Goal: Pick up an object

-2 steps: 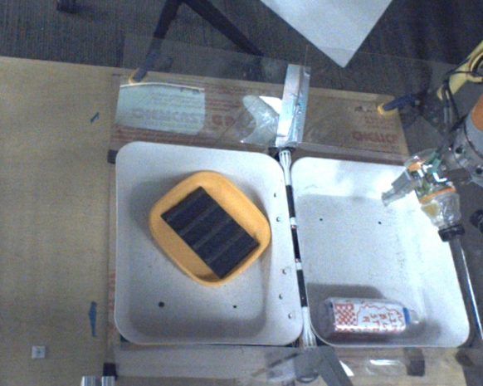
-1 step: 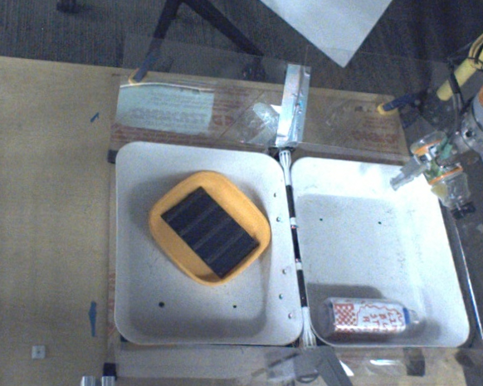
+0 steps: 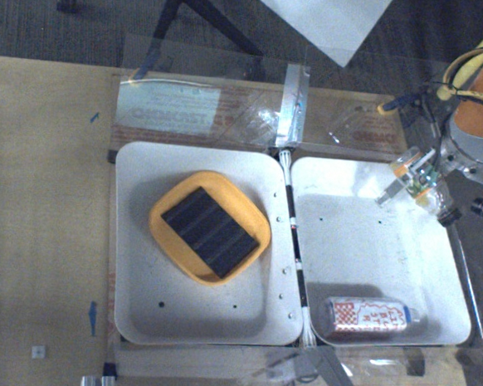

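Note:
A yellow-orange rounded object with a dark ribbed panel on top [image 3: 210,227] lies in the middle of the left bin [image 3: 133,304]. A small bottle with a red-and-white patterned label [image 3: 367,315] lies on its side near the front edge of the right bin [image 3: 435,270]. My gripper [image 3: 411,178] hangs over the far right corner of the right bin, below the orange band of the arm [image 3: 479,115]. It is well apart from the bottle and nothing shows in it.
A metal divider post [image 3: 294,105] and clear plastic sheets stand behind the bins. Cables [image 3: 450,75] loop around the arm at the upper right. Bare wooden bench [image 3: 40,214] stretches to the left of the bins.

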`<state>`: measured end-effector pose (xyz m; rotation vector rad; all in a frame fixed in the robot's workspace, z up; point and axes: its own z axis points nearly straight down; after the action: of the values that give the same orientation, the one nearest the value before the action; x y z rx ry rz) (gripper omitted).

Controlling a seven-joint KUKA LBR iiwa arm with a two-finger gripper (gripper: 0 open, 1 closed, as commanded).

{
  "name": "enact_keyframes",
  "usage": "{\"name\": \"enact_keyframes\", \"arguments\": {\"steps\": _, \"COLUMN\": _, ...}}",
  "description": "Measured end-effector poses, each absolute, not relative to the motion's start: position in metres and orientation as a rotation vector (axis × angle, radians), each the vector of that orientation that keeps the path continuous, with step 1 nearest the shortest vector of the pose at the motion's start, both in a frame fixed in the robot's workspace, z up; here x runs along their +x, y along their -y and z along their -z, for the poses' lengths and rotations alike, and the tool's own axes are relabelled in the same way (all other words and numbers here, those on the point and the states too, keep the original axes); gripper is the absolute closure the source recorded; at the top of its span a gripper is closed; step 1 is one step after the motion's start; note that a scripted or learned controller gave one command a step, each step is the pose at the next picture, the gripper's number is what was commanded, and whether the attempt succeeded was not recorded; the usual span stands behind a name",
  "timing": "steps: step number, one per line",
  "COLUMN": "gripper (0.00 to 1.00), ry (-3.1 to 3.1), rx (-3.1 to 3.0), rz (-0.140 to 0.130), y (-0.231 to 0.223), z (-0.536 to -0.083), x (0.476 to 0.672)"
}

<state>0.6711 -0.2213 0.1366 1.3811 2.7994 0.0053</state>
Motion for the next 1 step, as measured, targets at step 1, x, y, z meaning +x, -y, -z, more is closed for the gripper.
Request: {"name": "enact_keyframes", "arguments": {"steps": 1, "gripper": 0.00, "ry": -2.799, "rx": 1.381, "rz": -0.005, "y": 0.2213, "z": -0.1366, "x": 0.6711}}
